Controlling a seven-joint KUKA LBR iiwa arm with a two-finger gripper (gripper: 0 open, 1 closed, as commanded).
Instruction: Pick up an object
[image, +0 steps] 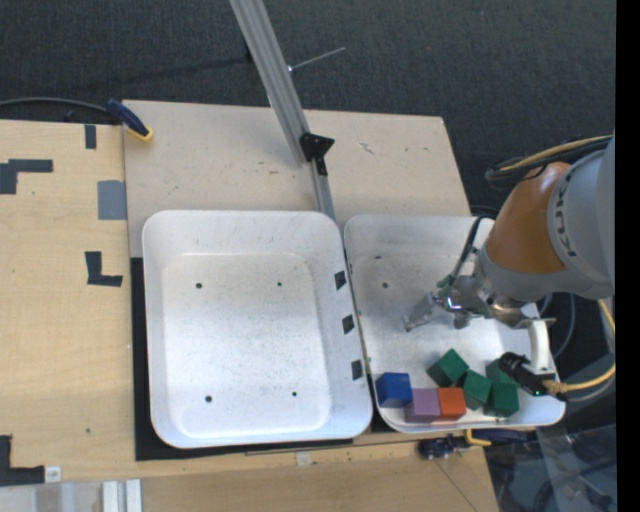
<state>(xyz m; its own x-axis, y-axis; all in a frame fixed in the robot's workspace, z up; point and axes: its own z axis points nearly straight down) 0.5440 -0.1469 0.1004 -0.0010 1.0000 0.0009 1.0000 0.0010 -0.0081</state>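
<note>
Several small blocks lie in the near right corner of the right bin (400, 250): a blue cube (393, 388), a purple block (425, 403), an orange block (451, 402) and three green blocks (450, 367) (478, 387) (503, 397). My gripper (425, 310) hangs over the bare middle of this bin, up and to the left of the nearest green block and apart from all the blocks. It stands open and holds nothing.
The left bin (160, 250) sits beside the right one, with their rims touching. A slanted metal rail (285, 95) runs from the top of the view down to the bins' shared edge. Cables (580, 375) loop at the right bin's outer side.
</note>
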